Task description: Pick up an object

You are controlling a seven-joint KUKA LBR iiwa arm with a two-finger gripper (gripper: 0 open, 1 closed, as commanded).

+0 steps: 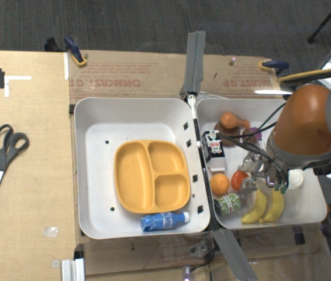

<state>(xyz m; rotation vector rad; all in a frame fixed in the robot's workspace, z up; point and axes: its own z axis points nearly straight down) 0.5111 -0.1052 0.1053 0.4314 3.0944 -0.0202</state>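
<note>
— Fingers (250,181) first: how do they stand?

— Spread, as far as I can judge. The gripper (265,181) hangs low in the right bin (314,215) under the arm's orange band, and cables blur the detail, so I hedge a little. I see one metal tip at its nine o'clock side and one at its three o'clock side, with nothing pinched between them.

— Where is the thing to pick?

— The bananas (265,206) look the likeliest. They lie toward six o'clock from the gripper, their upper ends just under the gap between the tips, their lower ends near the bin's front wall. A tomato (238,179) sits just beside the nine o'clock tip, with the orange (219,183) beyond it.

— What could go wrong?

— Crowding, mostly. If the tips close here, the nine o'clock one may catch or shove the tomato rather than seat on a banana. The bananas are curved and smooth, and there are two of them side by side, so a grip on their narrow ends may slip off or wedge between them. The green bottle (228,204), near seven o'clock, could get nudged as well.
</note>
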